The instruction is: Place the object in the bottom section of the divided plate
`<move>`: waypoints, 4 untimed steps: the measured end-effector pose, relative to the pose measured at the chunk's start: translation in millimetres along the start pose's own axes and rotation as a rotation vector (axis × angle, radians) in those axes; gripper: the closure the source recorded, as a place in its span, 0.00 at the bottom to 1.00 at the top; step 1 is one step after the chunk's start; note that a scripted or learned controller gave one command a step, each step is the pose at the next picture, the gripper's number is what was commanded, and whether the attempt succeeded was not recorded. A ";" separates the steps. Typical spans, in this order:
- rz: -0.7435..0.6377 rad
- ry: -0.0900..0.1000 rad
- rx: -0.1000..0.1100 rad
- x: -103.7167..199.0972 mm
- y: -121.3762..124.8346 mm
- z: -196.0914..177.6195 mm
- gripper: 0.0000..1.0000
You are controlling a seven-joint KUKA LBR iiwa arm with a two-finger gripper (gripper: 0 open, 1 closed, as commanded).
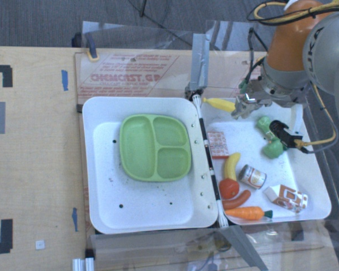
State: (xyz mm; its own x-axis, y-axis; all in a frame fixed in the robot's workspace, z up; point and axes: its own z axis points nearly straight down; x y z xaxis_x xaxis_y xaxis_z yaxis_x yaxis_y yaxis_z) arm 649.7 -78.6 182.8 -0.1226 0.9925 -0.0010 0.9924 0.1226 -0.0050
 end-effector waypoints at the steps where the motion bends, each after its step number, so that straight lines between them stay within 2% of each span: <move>1: -0.094 0.003 0.001 23.7 -52.7 -13.8 1.00; 2: -0.197 -0.001 -0.005 18.5 -16.0 -75.6 1.00; 3: -0.191 -0.001 -0.004 28.7 20.4 -154.1 1.00; 4: -0.121 -0.002 -0.006 50.1 23.0 -171.5 1.00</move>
State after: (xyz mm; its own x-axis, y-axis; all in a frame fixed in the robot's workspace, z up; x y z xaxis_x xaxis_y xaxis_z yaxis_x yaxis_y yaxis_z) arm 667.2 -25.8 354.1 -0.2413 0.9704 -0.0024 0.9704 0.2413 0.0012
